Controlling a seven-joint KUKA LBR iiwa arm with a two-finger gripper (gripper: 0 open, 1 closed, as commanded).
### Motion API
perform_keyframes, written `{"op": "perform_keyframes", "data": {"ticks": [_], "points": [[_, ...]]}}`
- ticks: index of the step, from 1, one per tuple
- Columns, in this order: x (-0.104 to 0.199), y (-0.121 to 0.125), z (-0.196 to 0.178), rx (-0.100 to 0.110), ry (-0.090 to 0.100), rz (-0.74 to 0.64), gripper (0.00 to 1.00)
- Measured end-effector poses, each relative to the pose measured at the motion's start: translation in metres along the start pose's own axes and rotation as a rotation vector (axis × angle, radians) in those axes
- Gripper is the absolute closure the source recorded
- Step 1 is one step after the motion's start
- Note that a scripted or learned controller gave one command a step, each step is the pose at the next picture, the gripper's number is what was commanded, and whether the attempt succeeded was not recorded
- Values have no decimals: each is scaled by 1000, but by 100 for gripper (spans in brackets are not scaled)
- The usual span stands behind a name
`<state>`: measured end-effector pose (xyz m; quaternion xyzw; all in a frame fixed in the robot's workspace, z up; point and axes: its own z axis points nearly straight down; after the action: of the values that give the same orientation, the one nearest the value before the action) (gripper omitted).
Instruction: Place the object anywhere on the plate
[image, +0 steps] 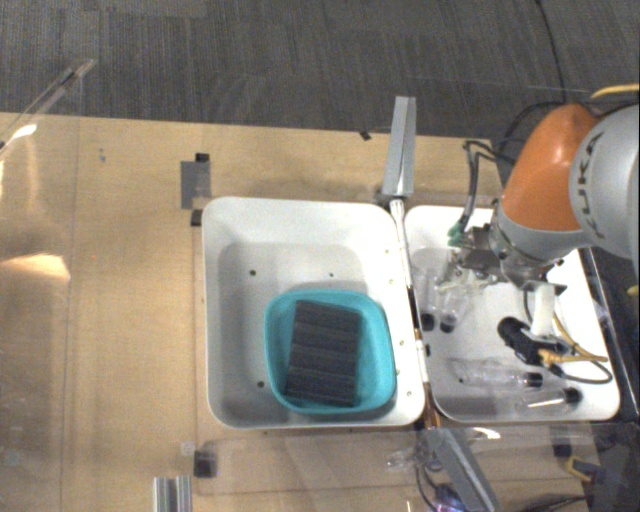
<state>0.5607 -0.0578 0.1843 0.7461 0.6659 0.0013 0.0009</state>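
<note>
Jaws apart, gripper (438, 320) over right bin (435, 235); plate's (378, 350) block (322, 352) runs front-to-back.

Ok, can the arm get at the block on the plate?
Probably yes. The block lies uncovered on the plate in the left bin; the gripper hangs over the right bin, with just low bin walls between.

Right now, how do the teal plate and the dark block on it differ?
The plate is teal and smooth; the block is dark grey and ribbed. The plate is broad with a raised rim; the block is narrower and sits inside it. Both lie in the left bin and are roughly rectangular.
</note>
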Motion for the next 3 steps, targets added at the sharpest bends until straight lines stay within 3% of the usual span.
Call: {"op": "perform_keyframes", "data": {"ticks": [1,2,3], "points": [[81,-17,-11,-4,1,-76,100],[81,-17,-12,-4,1,-76,0],[12,-33,-154,-8,0,91,0]]}}
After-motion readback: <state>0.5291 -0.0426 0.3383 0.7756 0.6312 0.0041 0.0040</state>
